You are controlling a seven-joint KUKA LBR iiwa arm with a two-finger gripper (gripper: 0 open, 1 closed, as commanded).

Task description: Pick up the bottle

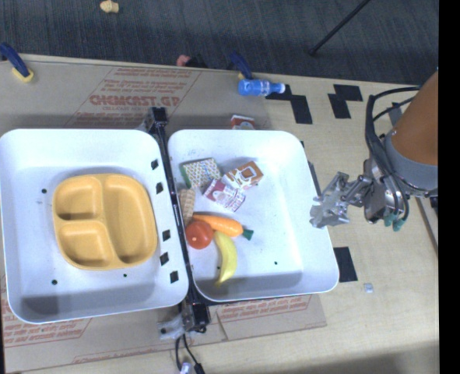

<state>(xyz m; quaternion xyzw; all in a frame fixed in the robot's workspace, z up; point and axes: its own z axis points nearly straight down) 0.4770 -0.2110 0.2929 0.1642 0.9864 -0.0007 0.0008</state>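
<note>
- Bottle (259,88): small, blue, lying on its side on the bare desk (370,302), outside both bins, just past the right bin's far rim at about 12 o'clock from that bin's middle. A blue clamp (240,65) sits just beside it at 11 o'clock.
- Hand (328,206): hovers off the right bin's (315,248) outer rim, at about 3 o'clock from the bin's middle, well apart from the bottle. Nothing between the fingers; whether they are parted or closed I cannot tell, the metalwork is too blurred.
- Risk, wrong target: the hand is nearer the bin clutter than the bottle. A descent from here would likely meet bin rim or bare desk, not the bottle.
- Risk, rolling: the bottle lies on its round side. A nudge from one finger could send it rolling along the desk or against the clamp.
- Risk, crowding: the clamp and bin rim leave little room around the bottle, so a finger may land on either instead.
- Right bin contents: banana (226,258), carrot (220,224), tomato (199,235), a cone-shaped waffle piece (187,202), and several small printed cartons (228,186), all clustered towards its 9 o'clock side.
- Left bin (27,287) contents: one yellow divided tray (103,220), three compartments, lying near the middle.
</note>
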